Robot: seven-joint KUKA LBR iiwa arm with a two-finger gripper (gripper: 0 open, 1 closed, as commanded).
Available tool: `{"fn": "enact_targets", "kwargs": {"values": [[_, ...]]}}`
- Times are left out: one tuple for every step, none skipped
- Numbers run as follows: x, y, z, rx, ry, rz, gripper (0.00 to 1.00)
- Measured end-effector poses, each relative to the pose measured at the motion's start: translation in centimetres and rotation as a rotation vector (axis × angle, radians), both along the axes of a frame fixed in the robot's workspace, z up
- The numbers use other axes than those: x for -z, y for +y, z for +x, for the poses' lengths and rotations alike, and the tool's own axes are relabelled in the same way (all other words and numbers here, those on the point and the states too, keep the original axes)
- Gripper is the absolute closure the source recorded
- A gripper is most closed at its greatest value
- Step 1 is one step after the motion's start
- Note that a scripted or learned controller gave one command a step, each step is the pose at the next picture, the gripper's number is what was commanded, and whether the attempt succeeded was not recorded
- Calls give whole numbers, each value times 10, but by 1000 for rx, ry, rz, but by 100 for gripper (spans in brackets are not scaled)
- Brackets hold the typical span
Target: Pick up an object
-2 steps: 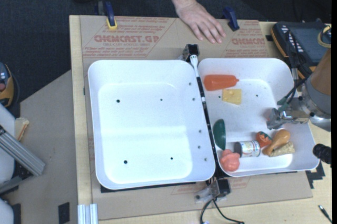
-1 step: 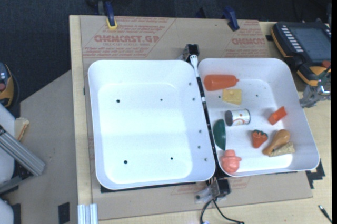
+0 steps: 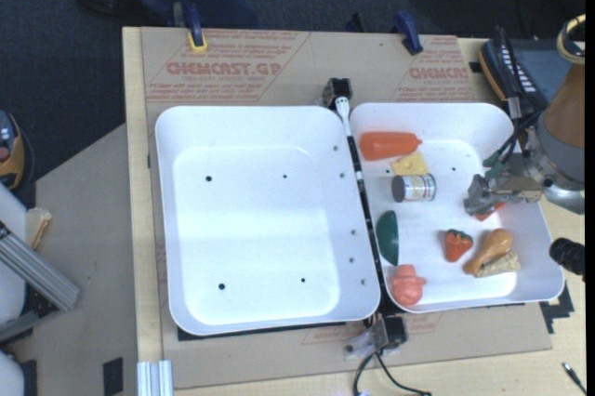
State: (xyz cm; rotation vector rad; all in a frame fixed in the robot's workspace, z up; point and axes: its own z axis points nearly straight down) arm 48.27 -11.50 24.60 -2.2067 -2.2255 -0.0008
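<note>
Small red object (image 3: 484, 213) under tool (image 3: 480, 199), right bin (image 3: 465, 117).

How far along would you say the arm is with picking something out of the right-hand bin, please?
Done: the arm has reached into the right bin, its pincer low near the right wall. In hand: nothing visibly lifted; a small red piece lies just under the pincer. Left: the carrot, yellow wedge, can, green item, pink toy, strawberry and drumstick all lie in the bin.

- You can read "CHEMCAST GP" in red on the brown board (image 3: 279, 59), just behind the left bin (image 3: 256, 217).
- Same print repeats behind the right bin (image 3: 465, 120), only partly legible.
</note>
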Motion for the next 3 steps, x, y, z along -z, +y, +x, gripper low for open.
{"fn": "enact_targets", "kwargs": {"values": [[-81,59,-2,0,-15,-5,100],[-110,59,-3,7,-12,-7,100],[-155,80,-3,5,-13,-6,100]]}}
